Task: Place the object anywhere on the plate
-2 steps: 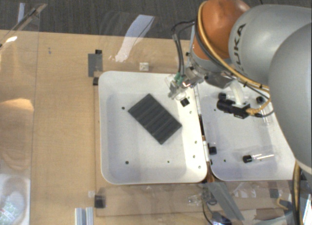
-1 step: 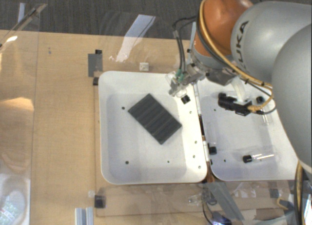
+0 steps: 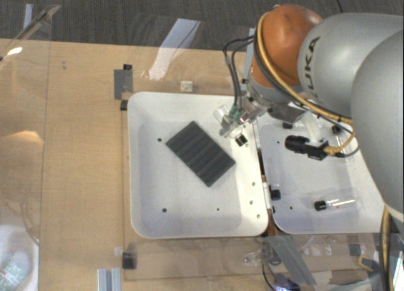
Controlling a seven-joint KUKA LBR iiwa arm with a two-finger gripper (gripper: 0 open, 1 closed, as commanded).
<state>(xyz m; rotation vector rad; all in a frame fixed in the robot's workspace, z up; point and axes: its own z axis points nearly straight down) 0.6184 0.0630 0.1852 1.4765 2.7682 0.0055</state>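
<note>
Grey robot arm with an orange band [image 3: 353,50] reached over the white right bin [image 3: 303,219], where a slim clear stick with a black cap [image 3: 333,204] lay. Its gripper [image 3: 232,124], grip impossible to judge, hung over the white left bin [image 3: 161,204], just beside a dark ribbed rectangular plate [image 3: 201,153].

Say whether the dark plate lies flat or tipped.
Flat: the plate rests on the floor of the left bin, its whole ribbed top facing up.

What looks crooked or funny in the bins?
The dark plate lies askew in the left bin, its edges slanting against the bin's walls. Nothing looks spilled or broken.
</note>
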